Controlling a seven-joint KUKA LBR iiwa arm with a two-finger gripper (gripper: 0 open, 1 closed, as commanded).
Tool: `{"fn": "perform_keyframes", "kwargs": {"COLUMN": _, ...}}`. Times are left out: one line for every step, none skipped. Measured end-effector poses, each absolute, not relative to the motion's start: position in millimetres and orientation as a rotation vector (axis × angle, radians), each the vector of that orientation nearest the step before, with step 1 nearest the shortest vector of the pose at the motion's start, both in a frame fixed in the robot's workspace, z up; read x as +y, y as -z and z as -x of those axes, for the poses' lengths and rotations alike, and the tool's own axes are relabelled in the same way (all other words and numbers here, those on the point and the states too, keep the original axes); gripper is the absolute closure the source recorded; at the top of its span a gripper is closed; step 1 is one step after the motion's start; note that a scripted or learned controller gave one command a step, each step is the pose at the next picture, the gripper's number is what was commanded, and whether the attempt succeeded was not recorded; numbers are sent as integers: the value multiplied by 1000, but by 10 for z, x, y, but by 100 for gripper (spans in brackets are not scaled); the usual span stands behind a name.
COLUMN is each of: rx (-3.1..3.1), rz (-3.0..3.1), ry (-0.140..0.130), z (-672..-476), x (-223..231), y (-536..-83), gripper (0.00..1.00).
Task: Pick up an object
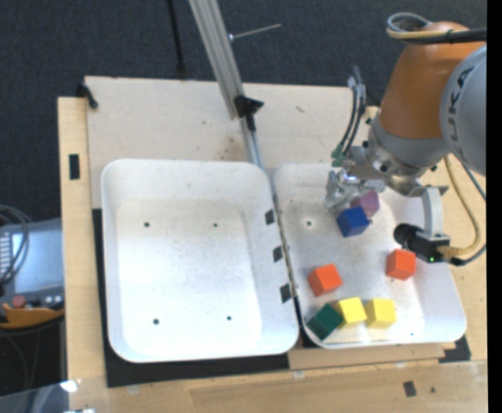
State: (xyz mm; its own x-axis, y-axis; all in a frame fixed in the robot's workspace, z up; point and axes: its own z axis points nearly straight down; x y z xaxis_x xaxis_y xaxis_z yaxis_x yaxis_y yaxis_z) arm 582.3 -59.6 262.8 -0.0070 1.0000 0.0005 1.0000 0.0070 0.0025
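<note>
Your gripper (343, 189) hangs low over the upper part of the right bin (444, 317); whether it is spread or closed cannot be told from here. A blue cube (352, 221) lies just below it, close to touching, with a pale purple block (370, 202) beside it. Nearer you sit two orange cubes (325, 279) (400, 264), two yellow cubes (352, 310) (381, 312) and a green cube (325, 321).

bench (182, 119) | wooden top | bears left bin (190, 256), right bin (440, 317)
</note>
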Motion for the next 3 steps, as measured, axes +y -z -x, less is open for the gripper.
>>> {"fn": "perform_keyframes", "kwargs": {"rx": 2227, "rz": -2213, "ry": -2, "z": -6008, "x": -38, "y": -2487, "gripper": 100}}
{"fn": "perform_keyframes", "kwargs": {"rx": 2226, "rz": -2214, "ry": 0, "z": -6191, "x": 454, "y": -2332, "gripper": 100}}
{"fn": "perform_keyframes", "kwargs": {"rx": 2230, "rz": -2212, "ry": -6, "z": -6393, "x": 979, "y": -2465, "gripper": 100}}
